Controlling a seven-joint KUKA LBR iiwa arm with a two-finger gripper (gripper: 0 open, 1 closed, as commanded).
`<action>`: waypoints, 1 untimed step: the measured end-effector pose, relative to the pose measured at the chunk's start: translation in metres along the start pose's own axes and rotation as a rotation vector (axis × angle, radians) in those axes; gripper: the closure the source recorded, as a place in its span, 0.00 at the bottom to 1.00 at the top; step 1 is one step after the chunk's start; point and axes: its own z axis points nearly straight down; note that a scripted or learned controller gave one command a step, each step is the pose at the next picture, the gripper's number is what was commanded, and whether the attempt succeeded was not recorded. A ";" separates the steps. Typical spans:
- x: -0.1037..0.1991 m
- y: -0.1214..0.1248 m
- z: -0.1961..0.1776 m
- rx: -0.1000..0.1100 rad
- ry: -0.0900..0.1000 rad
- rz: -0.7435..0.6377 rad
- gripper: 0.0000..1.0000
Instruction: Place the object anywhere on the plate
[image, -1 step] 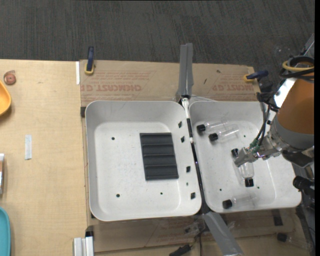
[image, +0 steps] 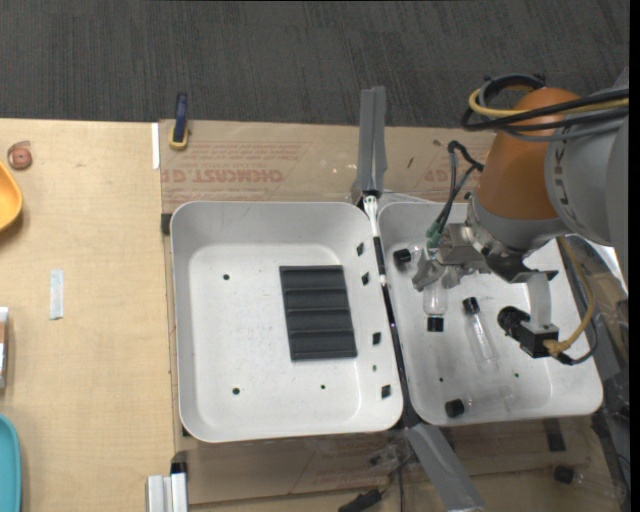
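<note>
KUKA arm (image: 560, 170) reaches in from the right over the right bin (image: 560, 395), gripper (image: 437, 272) low near that bin's upper-left part. Whether the fingers are apart or together can't be told; nothing visible between them. A clear tube w/ black cap (image: 476, 325) lies on the bin floor just right of the gripper, apart from it. Small black bits (image: 455, 407) scattered nearby. Left bin (image: 200, 390) holds a dark ribbed plate (image: 318, 312) at centre. Both bins sit on the worktop (image: 80, 250)
</note>
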 end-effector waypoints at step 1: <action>0.065 0.046 -0.001 -0.002 -0.001 -0.158 1.00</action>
